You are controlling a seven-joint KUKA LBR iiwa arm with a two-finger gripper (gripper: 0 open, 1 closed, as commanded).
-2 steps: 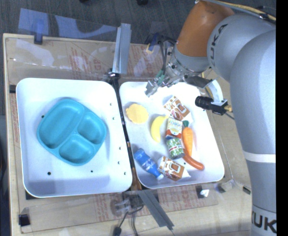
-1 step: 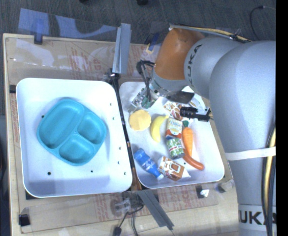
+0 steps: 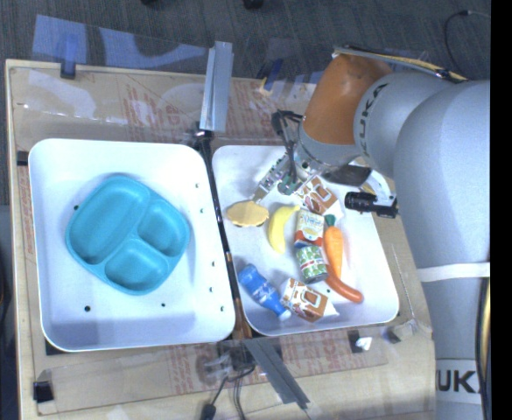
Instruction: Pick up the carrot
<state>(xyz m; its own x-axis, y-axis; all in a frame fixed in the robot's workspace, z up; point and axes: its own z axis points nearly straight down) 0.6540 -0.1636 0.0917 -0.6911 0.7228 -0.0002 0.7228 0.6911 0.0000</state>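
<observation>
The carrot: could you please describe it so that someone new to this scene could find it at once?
Look in the right-hand white bin, which holds the cluster of food items. Along that cluster's right side lies the carrot, running slantwise beside a small can. It is the one long, tapered, bright orange item there.

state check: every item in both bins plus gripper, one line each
carrot: lying flat in right bin, not gripped
banana: lying beside the cans
blue bottle: on its side near the divider
carton: lying flat at front edge
blue tray: flat in left bin
gripper: low over right bin's back, holding nothing visible
</observation>
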